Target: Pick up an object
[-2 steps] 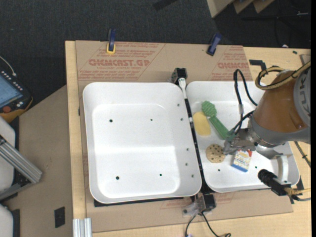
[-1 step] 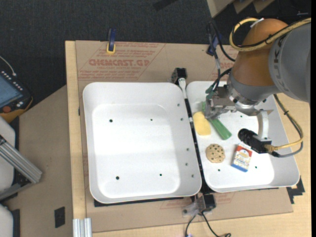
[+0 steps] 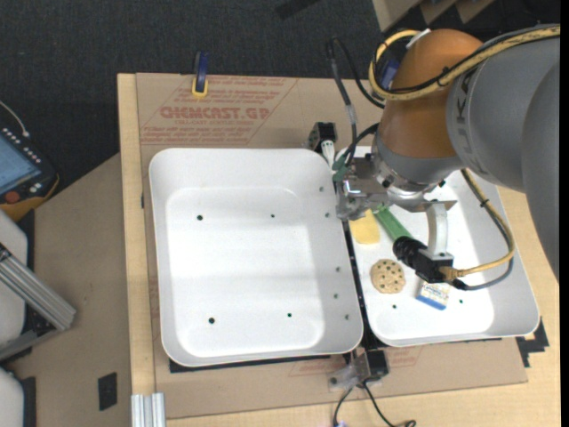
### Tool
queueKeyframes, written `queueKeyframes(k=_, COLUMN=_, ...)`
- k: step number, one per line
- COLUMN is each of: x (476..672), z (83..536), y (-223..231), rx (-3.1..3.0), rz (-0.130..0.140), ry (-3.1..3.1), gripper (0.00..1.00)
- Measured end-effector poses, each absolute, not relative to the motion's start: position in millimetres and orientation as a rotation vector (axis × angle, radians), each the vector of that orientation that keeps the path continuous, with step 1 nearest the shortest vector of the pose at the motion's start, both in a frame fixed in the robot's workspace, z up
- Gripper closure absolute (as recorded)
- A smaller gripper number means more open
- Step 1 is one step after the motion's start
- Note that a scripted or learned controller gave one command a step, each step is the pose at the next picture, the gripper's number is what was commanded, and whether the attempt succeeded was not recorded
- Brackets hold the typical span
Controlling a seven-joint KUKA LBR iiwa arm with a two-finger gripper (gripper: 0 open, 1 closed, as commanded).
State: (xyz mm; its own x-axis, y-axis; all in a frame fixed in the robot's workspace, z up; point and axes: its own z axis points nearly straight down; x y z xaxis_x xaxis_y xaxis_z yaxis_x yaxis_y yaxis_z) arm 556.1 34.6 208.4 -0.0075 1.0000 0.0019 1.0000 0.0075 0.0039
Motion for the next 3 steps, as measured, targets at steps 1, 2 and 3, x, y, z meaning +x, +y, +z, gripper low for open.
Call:
queueKeyframes(k=1, x=544.0, z=248.3, y=25.6, rx=2.219, rz=0.005, ry=2.219, gripper=1.0)
queueKeyframes(k=2, x=494.4, z=243.1, y=-16.9, rx=2.231, rz=-0.006, ry=2.217, gripper=1.0)
queueKeyframes(k=3, x=566.6, z=253.7, y=10.4, rx=2.214, rz=0.007, ry=2.222, gripper=1.0)
